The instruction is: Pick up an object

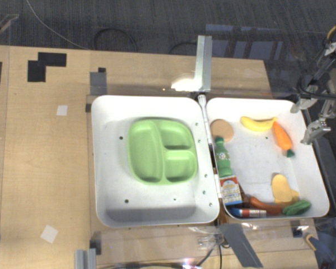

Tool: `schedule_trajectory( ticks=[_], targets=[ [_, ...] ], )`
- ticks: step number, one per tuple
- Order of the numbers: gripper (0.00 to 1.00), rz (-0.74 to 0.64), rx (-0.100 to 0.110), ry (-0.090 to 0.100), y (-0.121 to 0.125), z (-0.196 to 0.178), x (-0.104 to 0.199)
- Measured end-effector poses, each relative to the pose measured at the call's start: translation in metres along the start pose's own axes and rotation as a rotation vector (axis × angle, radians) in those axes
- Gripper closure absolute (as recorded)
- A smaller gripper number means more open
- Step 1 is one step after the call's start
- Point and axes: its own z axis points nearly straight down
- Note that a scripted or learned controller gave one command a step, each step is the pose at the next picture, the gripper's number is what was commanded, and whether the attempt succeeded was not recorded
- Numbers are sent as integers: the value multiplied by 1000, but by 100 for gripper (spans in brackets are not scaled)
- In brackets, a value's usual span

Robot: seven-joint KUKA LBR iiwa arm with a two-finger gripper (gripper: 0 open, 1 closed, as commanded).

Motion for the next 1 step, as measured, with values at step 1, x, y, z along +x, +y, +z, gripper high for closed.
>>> schedule_trajectory(
  ticks=[1],
  targets=[
    [0, -143, -9, 17, -7, 157, -71]
  ],
)
